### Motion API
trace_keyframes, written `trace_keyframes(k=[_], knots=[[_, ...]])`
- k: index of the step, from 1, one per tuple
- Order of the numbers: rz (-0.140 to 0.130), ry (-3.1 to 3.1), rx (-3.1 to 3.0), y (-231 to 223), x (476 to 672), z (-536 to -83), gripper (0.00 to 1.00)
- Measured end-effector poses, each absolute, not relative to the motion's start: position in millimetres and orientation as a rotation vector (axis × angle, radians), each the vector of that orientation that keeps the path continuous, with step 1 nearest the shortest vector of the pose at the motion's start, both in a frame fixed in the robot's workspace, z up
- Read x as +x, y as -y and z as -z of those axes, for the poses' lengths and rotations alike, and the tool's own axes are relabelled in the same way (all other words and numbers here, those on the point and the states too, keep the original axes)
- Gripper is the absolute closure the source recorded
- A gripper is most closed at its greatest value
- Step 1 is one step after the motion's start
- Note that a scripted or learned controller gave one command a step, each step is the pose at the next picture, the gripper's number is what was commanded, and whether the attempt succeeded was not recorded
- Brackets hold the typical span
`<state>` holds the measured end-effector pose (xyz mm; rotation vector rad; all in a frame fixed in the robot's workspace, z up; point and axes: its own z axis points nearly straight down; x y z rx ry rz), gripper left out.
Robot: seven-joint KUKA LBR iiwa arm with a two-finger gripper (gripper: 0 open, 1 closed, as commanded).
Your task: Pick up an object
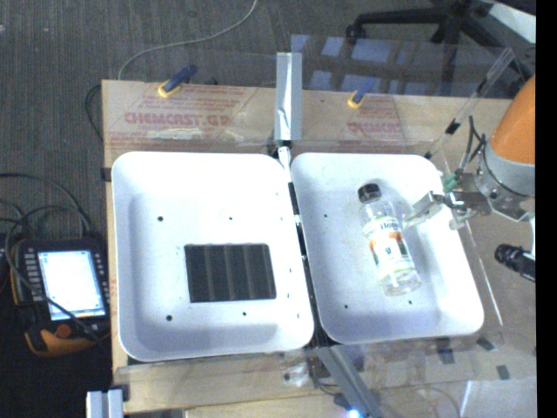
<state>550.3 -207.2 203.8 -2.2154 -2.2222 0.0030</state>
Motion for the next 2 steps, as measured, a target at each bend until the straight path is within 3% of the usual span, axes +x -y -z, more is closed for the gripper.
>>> trace_keyframes(k=[1, 2], knots=[[0.031, 2.308, -2.187, 209.6, 577.2, -147.0, 0.0], [0.037, 2.383, -2.114, 202.6, 574.6, -141.1, 0.0]])
